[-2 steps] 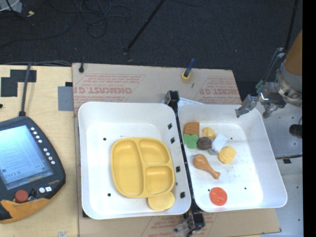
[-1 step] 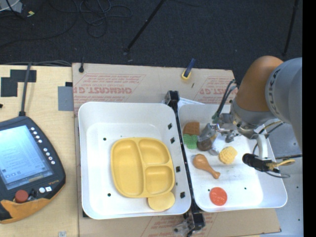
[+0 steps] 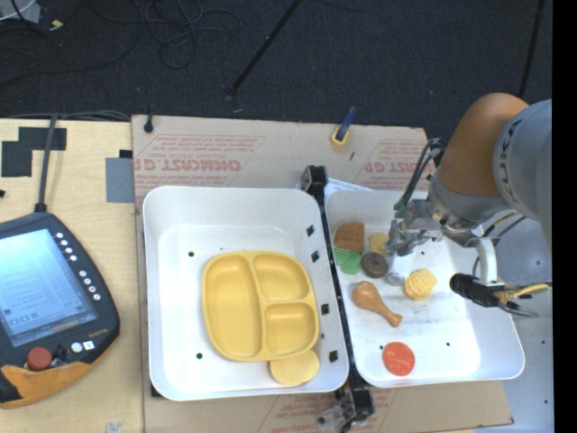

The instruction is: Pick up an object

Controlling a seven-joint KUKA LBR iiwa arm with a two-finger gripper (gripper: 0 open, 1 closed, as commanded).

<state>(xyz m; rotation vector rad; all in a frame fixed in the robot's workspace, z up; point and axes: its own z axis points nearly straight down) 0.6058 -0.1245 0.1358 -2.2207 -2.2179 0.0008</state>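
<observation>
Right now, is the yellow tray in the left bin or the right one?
Left bin. The tray lies flat inside its white walls.

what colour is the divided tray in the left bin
Yellow; the divided tray shows best in the camera view.

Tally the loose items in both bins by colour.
Yellow: 3 (divided tray, disc, corn piece)
Brown: 3 (block, round piece, drumstick)
Green: 1 (piece)
Red: 1 (tomato)
Total: 8

Dark carpet [image 3: 270,43] behind cardboard-topped bench [image 3: 234,156]
</observation>
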